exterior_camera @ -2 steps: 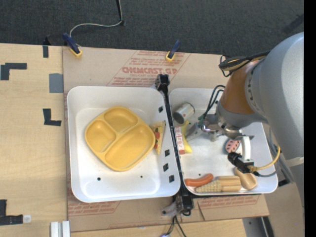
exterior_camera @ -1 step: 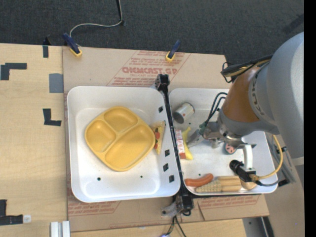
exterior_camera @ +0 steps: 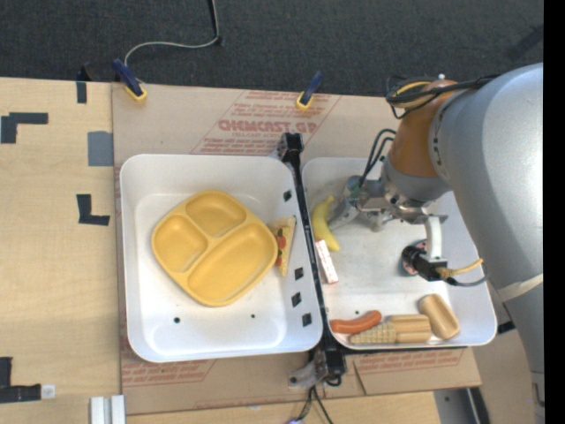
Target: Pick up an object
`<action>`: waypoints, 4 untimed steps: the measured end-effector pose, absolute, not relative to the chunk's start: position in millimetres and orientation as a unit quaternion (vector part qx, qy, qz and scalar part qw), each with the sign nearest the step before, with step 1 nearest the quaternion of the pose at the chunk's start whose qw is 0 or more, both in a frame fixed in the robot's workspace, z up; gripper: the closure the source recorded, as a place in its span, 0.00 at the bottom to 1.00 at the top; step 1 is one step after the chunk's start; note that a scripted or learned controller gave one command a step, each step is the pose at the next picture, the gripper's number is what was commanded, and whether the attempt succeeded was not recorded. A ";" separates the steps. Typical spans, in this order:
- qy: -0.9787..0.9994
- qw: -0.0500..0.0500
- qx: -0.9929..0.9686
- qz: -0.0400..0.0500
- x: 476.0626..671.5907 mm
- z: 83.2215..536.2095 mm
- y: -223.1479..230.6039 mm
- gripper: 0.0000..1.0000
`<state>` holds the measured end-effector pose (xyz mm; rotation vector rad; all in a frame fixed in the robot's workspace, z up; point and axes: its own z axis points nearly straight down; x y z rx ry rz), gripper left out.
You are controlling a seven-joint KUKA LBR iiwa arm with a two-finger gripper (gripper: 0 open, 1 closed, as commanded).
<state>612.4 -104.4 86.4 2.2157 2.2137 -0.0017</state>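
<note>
Table (exterior_camera: 53, 237): pale wood under a sheet of cardboard (exterior_camera: 221, 122), bearing two white bins side by side; dark floor beyond
Left bin (exterior_camera: 128, 263): yellow divided plate (exterior_camera: 214, 247) lying flat near the middle; small red and yellow piece (exterior_camera: 283, 244) against the right wall
Right bin (exterior_camera: 380, 281): banana (exterior_camera: 321, 223) close to the left wall; white packet (exterior_camera: 327, 261) just below it; red sausage (exterior_camera: 355, 322) and pale wooden pieces (exterior_camera: 415, 325) along the near wall
Hand (exterior_camera: 351, 208): low in the right bin, just beside the banana, reaching in from the right; wide or narrow, cannot tell; nothing seen held
Likely target: banana, judged by nearness alone; not yet lifted
Risks: banana hard by the bin wall, so little room on that side; closing hand could shove it against the wall rather than trap it; smooth curved skin likely to roll or slip out; packet near enough to be nudged or caught along with it
</note>
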 end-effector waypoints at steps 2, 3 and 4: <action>0.708 0.003 0.706 -0.002 668.7 95.5 -105.4 1.00; 0.708 0.000 0.706 0.000 600.7 199.8 -72.8 1.00; 0.707 0.000 0.707 -0.001 563.7 237.1 -98.3 1.00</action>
